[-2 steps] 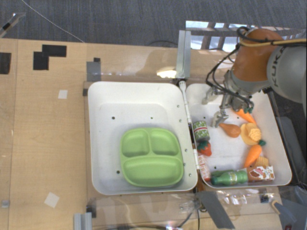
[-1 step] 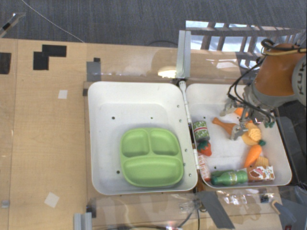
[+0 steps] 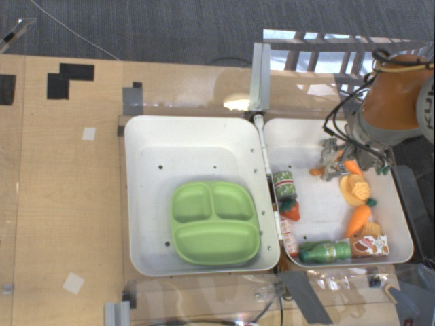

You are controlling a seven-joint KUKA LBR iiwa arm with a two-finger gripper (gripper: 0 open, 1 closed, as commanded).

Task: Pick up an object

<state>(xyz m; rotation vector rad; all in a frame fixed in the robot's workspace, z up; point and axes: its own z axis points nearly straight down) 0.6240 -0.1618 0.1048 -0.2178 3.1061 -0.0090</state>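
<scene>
My gripper [image 3: 332,164] hangs low over the back of the right bin [image 3: 309,138], under the grey and orange arm [image 3: 394,100]. A small orange piece [image 3: 316,172] lies just left of it, and another orange piece [image 3: 351,167] sits right beside it on the right. A yellow toy [image 3: 355,189] rests just in front of the gripper, with a carrot [image 3: 359,217] nearer the camera. Along the bin's left wall stand a green and white can [image 3: 282,183] and a red strawberry-like toy [image 3: 291,211]. At the front wall lie a green bottle [image 3: 325,251] and a small carton [image 3: 371,245].
The left bin [image 3: 156,141] holds a green divided plate [image 3: 215,221] in its front half. A metal post [image 3: 260,77] rises behind the wall between the bins. Cables [image 3: 340,117] loop off the wrist above the right bin's back edge.
</scene>
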